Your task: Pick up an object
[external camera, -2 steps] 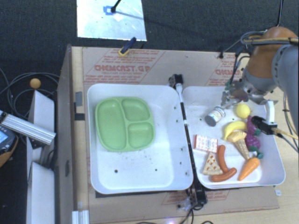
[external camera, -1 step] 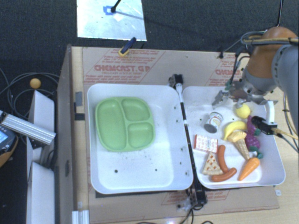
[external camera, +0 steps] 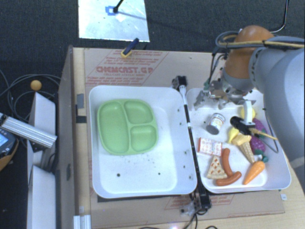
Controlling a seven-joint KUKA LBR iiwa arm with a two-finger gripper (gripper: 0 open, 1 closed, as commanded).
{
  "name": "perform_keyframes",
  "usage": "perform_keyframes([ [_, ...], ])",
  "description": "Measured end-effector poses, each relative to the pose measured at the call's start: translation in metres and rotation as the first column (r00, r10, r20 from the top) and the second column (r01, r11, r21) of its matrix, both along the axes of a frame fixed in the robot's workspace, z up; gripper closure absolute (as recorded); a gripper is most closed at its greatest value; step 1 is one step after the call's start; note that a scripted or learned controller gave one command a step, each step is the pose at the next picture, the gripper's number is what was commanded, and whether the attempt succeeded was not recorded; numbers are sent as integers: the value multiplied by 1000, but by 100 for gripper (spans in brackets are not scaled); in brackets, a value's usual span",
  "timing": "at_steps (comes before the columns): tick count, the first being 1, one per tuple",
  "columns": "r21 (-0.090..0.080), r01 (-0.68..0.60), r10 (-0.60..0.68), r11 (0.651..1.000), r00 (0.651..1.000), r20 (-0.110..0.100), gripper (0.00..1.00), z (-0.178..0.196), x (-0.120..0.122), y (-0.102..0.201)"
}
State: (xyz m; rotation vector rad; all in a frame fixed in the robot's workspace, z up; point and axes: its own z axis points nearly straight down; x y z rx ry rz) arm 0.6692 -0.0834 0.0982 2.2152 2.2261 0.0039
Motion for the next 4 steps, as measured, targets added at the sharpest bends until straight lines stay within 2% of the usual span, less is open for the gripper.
perform_keyframes([
  [2, -1, 4, -4, 1000, 1000, -2, 0, -14, -71, -17],
  [3, -1, 2, -2, 1000, 1000, 0, 100, -3, -70, -17],
  [4, -2, 0, 0, 1000, 1000, 6, 100, 114, -15, 2],
])
